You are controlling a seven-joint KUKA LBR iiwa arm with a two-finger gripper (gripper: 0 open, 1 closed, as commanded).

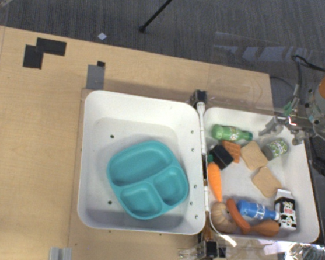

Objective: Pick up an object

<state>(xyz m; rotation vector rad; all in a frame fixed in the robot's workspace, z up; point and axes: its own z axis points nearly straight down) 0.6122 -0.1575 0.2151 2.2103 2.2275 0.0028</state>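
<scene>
Looking across the two bins, we see the teal plate (147,179) alone in the left bin (90,147), far from our gripper (285,125). Our gripper hangs over the right bin (312,204); its finger state we cannot tell. Nothing is lifted yet, and the small green can (277,148) lies just below the fingers, nearest to pick.

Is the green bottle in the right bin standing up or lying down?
Lying down: the green bottle rests on its side on the floor of the right bin, lengthwise across it.

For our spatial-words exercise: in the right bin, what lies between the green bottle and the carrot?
In the camera view, a small black block lies between the green bottle and the carrot, in the right bin.
</scene>
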